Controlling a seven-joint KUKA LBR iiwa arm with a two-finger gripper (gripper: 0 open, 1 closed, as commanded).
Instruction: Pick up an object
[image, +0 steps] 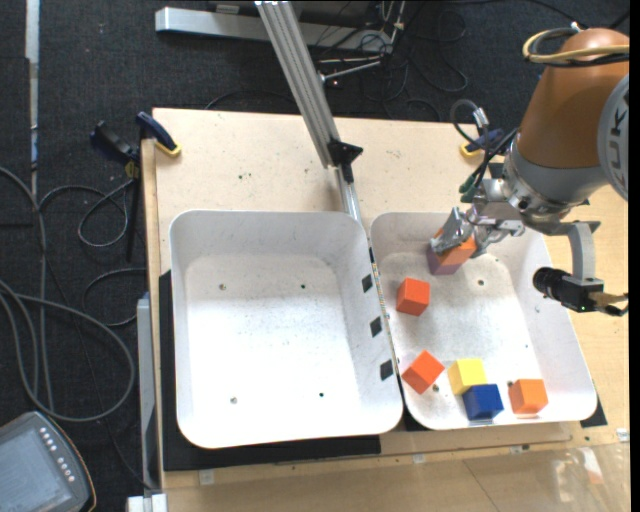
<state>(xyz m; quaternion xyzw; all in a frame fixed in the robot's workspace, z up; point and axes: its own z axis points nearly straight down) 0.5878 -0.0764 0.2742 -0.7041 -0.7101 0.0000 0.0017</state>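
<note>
My gripper (453, 244) hangs over the far part of the right bin (560, 330), reaching in from the right. It is shut on a small orange block (457, 252), which shows between the fingertips. A purple block (441, 262) lies directly under and against the orange one. An orange cube (412, 296) rests on the bin floor just left of and below the gripper. Along the near edge of the bin lie another orange cube (423, 371), a yellow cube (466, 375), a blue cube (483, 401) and a third orange cube (527, 396).
The left bin (200, 260) stands beside the right one, with a raised divider (375, 300) between them. A slanted metal pole (305, 85) crosses the far side of the bench. A black arm fitting (568, 288) juts out over the right bin's right wall.
</note>
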